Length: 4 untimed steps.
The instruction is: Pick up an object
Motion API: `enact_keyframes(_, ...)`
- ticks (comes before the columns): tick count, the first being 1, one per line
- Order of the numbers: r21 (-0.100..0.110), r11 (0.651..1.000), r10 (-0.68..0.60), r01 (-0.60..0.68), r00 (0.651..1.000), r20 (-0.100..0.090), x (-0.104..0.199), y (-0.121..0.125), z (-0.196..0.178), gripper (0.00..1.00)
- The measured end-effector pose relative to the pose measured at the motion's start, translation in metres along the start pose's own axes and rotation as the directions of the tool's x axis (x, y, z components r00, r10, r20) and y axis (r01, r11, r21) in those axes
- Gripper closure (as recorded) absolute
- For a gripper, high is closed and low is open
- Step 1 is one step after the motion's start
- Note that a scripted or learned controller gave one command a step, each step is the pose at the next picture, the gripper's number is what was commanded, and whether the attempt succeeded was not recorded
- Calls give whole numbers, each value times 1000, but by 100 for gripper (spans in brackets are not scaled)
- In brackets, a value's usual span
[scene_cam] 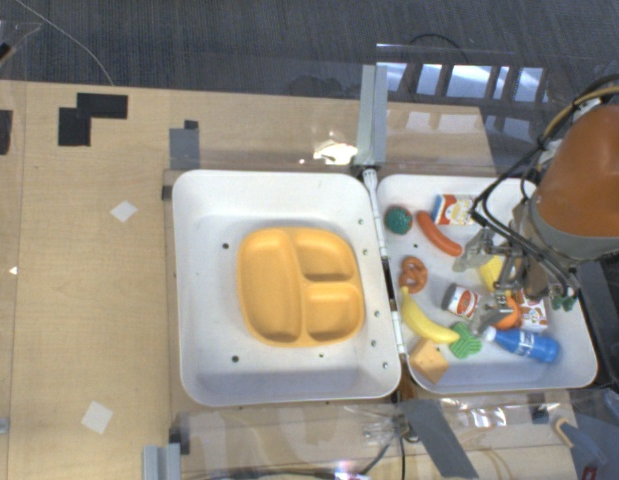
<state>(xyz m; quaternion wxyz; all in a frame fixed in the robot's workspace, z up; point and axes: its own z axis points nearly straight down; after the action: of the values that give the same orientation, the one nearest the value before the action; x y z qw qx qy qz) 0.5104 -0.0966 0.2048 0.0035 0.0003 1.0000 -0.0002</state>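
Yellow curved banana [429,323], glossy; hand [489,286] above.

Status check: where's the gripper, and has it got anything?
Gripper low in right bin, amid toys. Grasp can't be confirmed. Banana, blue bottle crowd close by.

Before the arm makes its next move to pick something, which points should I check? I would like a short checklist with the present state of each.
1. Gripper is above the right bin: ok.
2. Something is between its fingers: cannot tell.
3. Objects lie close below it, such as the small can and the blue bottle: ok.
4. Target stands apart from neighbours: not ok, items are crowded.
5. Yellow tray sits flat in the left bin: ok.
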Motion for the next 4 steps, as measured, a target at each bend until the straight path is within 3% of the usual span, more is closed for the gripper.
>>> enact_keyframes(1,-3,902,431,-431,902,13,-6,-60,112,0)
enact_keyframes(2,-7,805,593,-593,805,14,-83,-40,112,0)
enact_keyframes(3,-9,590,807,-807,590,8,-93,-2,113,0)
enact_keyframes(4,-16,597,802,-802,597,12,-96,0,99,100)
